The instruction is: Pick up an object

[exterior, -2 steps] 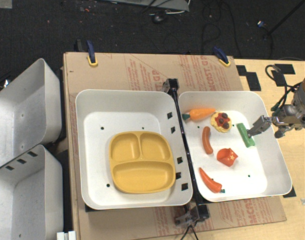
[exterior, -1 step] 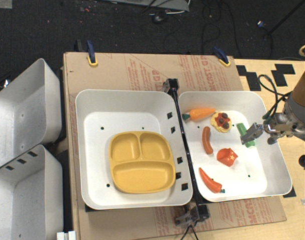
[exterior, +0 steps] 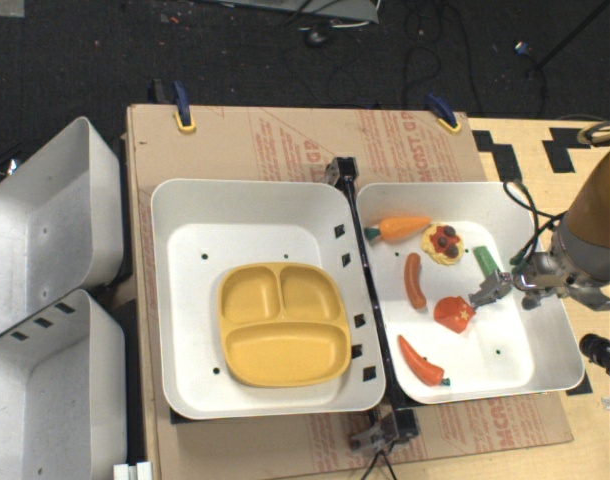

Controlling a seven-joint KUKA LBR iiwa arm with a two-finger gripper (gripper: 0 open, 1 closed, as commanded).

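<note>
while arm point(exterior: 595, 218) reaches into right bin point(exterior: 545, 363), left bin point(exterior: 175, 268) bears yellow tray point(exterior: 283, 324). gripper point(exterior: 488, 293) low over right bin, fingers spread, grasping nothing, tips just beside red tomato point(exterior: 453, 314). sausage point(exterior: 415, 280), chili point(exterior: 420, 361), carrot point(exterior: 403, 229), green piece point(exterior: 484, 259) near. risk: round tomato likely squirts sideways if fingers close off-centre; crowded neighbours may get nudged.

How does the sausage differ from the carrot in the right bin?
The sausage is plain red-brown; the carrot is orange with a dark green end. The sausage lies nearly up-down in the camera view; the carrot lies crosswise, nearer the bin's far wall. The carrot tapers; the sausage does not. Both are long toy foods.
</note>
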